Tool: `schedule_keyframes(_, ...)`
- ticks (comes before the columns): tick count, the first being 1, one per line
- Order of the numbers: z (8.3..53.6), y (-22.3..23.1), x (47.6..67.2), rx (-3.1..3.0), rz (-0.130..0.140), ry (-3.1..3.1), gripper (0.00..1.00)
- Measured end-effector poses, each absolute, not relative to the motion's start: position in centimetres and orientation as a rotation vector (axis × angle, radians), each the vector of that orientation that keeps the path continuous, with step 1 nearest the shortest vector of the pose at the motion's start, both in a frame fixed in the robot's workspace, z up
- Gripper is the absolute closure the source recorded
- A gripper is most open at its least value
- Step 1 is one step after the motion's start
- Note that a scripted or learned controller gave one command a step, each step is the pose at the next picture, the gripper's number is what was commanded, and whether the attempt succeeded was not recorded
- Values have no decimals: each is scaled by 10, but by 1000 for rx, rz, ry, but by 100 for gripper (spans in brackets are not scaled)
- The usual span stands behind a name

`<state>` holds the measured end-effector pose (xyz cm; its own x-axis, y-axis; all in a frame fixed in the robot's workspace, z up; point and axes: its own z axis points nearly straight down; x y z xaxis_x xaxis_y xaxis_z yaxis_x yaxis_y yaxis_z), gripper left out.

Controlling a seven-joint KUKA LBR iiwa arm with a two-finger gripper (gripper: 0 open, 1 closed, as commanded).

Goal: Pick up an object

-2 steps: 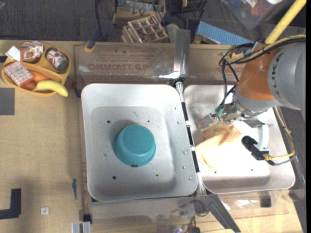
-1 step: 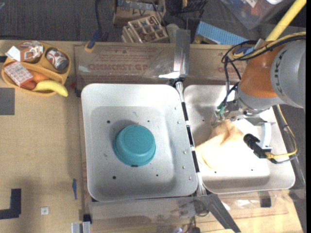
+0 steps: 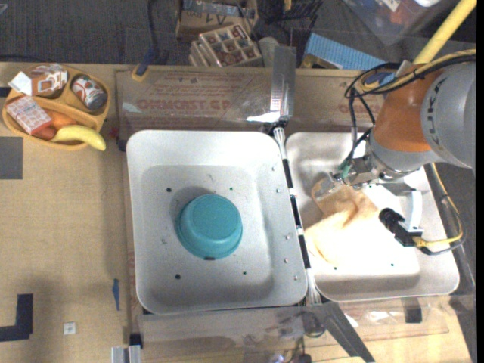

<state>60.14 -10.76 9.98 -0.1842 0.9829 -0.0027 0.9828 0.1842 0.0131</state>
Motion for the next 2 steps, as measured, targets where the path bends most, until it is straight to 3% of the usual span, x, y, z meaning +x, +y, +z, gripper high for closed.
schedule_keyframes(1, 89, -101, 638, 2028, 6, 2389, 0)
schedule_keyframes(2, 90, -110, 574, 1930, 9, 2468, 0)
